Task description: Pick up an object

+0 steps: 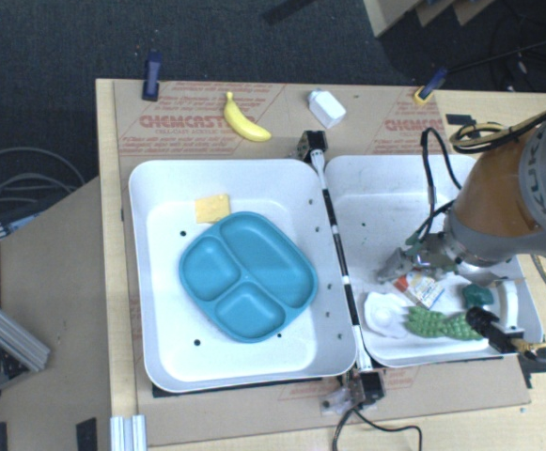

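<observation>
In the right bin [376,188] my gripper [397,269] hangs low over the front half, reaching in from the right. Just right of its tip lies a small white and red tube [426,289]. A green bumpy toy [438,324] rests by the front wall, with a white round piece [382,313] to its left and a teal object [476,294] to its right. Nothing shows between the gripper's tips.
The left bin [160,252] holds a blue divided plate [246,273] and a yellow block [212,208] behind it. On the bench behind the bins lie a banana [244,120], a white block [327,108] and a blue clip [151,74].
</observation>
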### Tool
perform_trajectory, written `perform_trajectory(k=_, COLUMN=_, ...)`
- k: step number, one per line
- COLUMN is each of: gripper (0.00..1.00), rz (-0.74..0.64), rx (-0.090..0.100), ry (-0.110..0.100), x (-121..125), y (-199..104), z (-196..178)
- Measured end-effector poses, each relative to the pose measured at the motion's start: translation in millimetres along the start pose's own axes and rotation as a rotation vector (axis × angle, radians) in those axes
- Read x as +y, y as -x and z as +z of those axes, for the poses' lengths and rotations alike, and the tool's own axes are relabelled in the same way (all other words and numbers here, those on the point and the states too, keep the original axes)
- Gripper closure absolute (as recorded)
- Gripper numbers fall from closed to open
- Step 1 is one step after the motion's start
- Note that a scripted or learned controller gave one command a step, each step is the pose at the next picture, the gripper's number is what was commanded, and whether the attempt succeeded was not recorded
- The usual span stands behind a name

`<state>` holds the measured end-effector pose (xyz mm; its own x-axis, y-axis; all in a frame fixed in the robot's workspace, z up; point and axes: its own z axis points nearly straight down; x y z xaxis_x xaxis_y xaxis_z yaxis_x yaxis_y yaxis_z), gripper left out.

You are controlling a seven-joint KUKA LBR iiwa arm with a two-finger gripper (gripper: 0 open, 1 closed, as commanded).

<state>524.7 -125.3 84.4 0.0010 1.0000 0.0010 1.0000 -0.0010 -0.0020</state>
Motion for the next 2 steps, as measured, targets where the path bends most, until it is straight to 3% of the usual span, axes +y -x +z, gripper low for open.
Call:
perform_trajectory(k=1, gripper=1.0, rz=0.0, rx=-0.001, ry=0.002, x=0.4, y=-0.2, z=-9.9)
perform_trajectory(k=2, gripper=1.0, rz=-0.003, rx=0.0, ry=0.003, x=-4.4, y=-66.2, z=-116.5)
